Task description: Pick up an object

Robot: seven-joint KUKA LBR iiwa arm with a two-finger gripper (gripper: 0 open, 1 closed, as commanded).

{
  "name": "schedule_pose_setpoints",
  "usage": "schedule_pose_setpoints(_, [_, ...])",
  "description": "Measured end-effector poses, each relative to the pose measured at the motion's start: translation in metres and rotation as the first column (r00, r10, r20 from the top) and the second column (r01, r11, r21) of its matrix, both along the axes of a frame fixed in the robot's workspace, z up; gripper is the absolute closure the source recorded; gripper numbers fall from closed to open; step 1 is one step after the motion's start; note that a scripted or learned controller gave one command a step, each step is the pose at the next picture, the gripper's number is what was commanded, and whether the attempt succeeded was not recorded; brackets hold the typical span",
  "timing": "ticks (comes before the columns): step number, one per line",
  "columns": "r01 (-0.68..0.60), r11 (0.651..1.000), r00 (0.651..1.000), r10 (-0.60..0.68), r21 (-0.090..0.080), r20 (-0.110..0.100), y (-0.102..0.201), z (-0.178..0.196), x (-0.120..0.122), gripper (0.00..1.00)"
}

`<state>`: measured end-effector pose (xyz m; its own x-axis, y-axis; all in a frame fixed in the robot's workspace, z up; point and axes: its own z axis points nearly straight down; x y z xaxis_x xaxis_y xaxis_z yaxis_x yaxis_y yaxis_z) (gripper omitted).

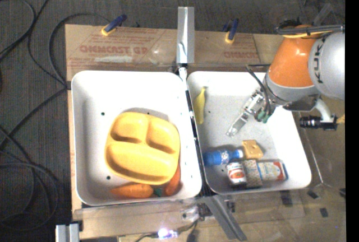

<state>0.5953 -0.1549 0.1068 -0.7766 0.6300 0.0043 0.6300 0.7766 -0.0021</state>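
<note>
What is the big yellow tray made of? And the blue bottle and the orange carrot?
The yellow tray looks like smooth molded plastic: rounded compartments, soft shine. The blue bottle seems clear plastic, since light shows through it, with a white cap end. The orange carrot is probably toy plastic too; its color is very even, though the view is too coarse to be sure.

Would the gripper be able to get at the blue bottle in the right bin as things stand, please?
Probably yes. The gripper hangs over the right bin, and the blue bottle lies uncovered just below it, with a cracker and a can close beside.

A robotics lab: clamped cardboard bench (pixel 134 50), two white bins (pixel 90 101), loose cables (pixel 33 140) on carpet.
</note>
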Motion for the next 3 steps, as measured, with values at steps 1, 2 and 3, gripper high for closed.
schedule_pose_setpoints(1, [-0.002, 1.0, 1.0, 0.002, 0.002, -0.002, 0.001, 0.007, 0.001, 1.0])
schedule_pose_setpoints(2, [-0.002, 1.0, 1.0, 0.002, 0.002, -0.002, 0.001, 0.007, 0.001, 0.0])
schedule_pose_setpoints(3, [-0.07, 0.998, 0.998, 0.07, -0.002, 0.0, -0.013, 0.022, -0.098, 0.0])
